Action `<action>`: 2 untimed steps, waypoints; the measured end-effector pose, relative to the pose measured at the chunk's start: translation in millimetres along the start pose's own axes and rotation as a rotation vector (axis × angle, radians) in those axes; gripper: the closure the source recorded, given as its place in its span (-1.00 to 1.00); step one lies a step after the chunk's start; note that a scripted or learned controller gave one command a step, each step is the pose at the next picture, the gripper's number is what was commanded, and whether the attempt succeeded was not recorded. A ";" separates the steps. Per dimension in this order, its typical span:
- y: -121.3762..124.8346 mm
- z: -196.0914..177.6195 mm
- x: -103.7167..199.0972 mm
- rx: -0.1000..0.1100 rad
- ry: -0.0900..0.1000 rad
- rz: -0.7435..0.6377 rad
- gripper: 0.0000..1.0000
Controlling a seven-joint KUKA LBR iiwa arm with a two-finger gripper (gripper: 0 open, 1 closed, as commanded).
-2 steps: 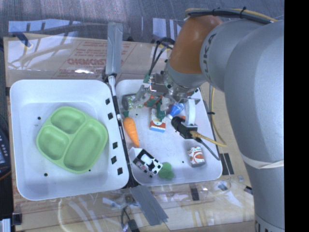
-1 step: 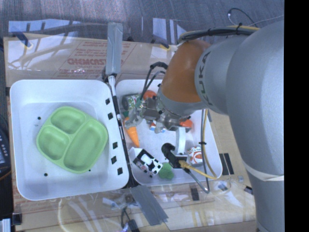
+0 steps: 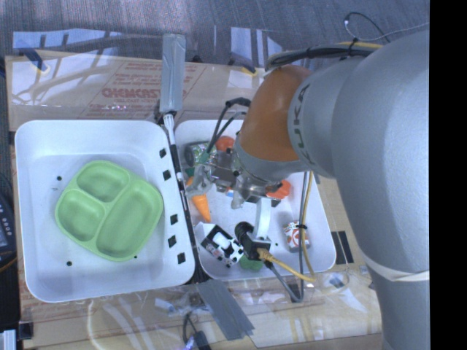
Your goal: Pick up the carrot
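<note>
Grey arm (image 3: 365, 122) hides the claw's state; carrot (image 3: 201, 207) lies below it.

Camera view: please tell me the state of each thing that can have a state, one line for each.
carrot: lying in the right bin near its left wall, not held.
green plate: flat in the left bin, compartments bare.
left bin: holds the plate.
right bin: holds the carrot and several small toys.
end effector: low over the right bin, to the right of the carrot; finger state hidden.
</note>
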State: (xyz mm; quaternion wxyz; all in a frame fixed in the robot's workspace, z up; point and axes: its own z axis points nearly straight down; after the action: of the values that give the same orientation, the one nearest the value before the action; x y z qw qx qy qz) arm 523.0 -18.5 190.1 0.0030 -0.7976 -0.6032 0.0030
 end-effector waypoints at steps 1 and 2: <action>-44.0 0.3 -19.1 -0.002 0.000 0.098 -1.00; -64.2 0.1 52.5 -0.004 0.000 0.072 -1.00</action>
State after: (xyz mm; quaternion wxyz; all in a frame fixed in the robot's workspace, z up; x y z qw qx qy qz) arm 475.5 49.5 190.5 0.0010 -0.8187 -0.5742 0.0018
